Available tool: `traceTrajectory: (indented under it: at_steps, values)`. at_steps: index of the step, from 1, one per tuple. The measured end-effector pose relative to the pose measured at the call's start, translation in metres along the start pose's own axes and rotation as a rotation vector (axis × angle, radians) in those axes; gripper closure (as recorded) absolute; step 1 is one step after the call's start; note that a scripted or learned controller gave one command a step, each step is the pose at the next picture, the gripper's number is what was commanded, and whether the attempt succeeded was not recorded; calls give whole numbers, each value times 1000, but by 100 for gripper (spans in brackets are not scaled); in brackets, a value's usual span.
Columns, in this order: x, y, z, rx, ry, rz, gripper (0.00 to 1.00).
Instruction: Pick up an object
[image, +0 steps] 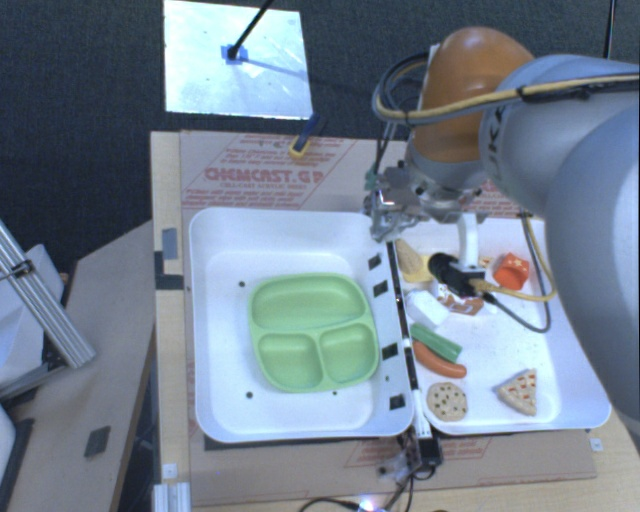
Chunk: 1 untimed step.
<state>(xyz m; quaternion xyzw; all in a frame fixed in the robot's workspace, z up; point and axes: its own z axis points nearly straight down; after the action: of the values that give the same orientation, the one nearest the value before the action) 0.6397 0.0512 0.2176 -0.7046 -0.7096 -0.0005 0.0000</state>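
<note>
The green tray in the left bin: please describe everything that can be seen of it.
The green tray is a light green divided plate that looks like smooth plastic, with rounded corners. It has three compartments: one long one across the far side and two smaller ones on the near side. All three hold nothing. It lies flat, slightly turned, on the floor of the left white bin, near the divider between the bins. Nothing else touches it.
</note>
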Motion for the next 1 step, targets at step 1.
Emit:
traceTrajectory:
  at_steps: [1]
  values:
    - [-1, -2, -1, 0, 0, 3, 100]
